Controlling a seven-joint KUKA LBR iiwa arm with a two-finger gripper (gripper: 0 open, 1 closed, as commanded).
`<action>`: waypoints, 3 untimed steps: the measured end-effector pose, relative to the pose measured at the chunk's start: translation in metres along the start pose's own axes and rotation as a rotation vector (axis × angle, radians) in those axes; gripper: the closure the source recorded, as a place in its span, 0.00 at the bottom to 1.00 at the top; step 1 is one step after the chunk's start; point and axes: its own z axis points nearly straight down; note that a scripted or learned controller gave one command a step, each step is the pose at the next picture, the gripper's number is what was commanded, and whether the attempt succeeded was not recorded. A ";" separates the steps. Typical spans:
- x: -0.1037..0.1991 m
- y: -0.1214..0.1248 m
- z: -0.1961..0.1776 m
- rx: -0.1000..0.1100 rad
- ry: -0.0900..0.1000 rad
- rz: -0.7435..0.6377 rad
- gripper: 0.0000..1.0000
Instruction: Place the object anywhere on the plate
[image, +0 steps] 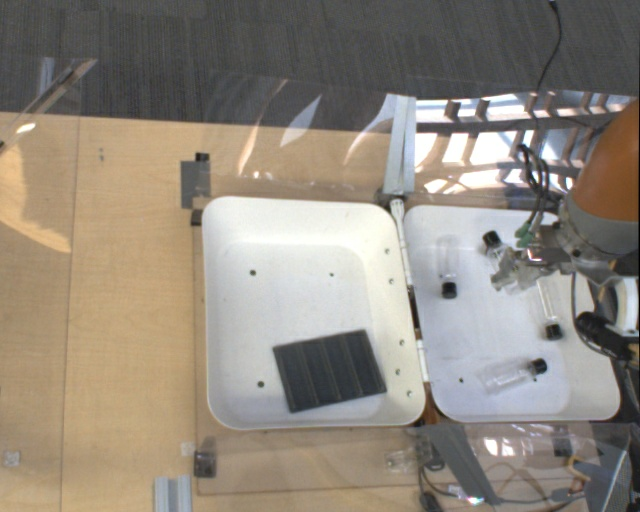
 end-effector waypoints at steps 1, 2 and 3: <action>0.062 0.044 0.026 0.003 0.000 -0.023 1.00; 0.144 0.090 0.023 0.003 0.001 -0.042 1.00; 0.241 0.116 0.007 0.001 0.002 -0.067 1.00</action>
